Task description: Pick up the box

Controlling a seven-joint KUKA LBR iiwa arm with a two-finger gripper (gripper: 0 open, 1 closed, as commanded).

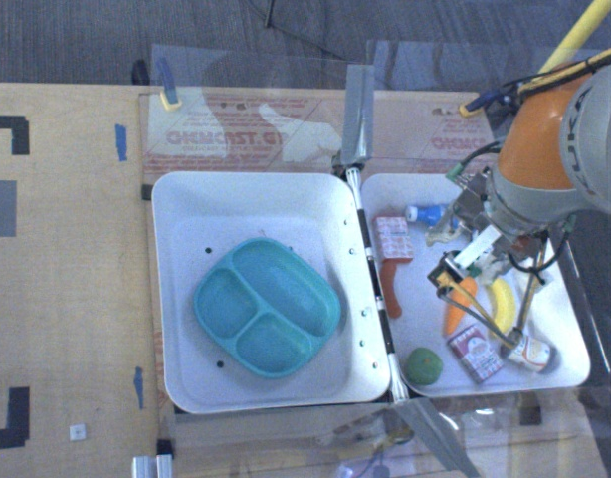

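Note:
In the right bin (569, 366), a small dark red box (475, 353) with a pale label lies flat near the front wall. A second, pink-and-white patterned box (393, 237) lies near the bin's left wall. My gripper (497, 259) hangs over the middle of the right bin, above an orange carrot (459, 309) and a yellow banana (502, 305). It is behind the red box and to the right of the patterned one. Nothing shows between its fingers.
The right bin also holds a red-handled utensil (390, 289), a blue-and-white bottle (425, 213), a green ball (422, 364) and a white object (535, 353) beside the red box. A teal divided plate (268, 307) lies in the left bin (176, 207).

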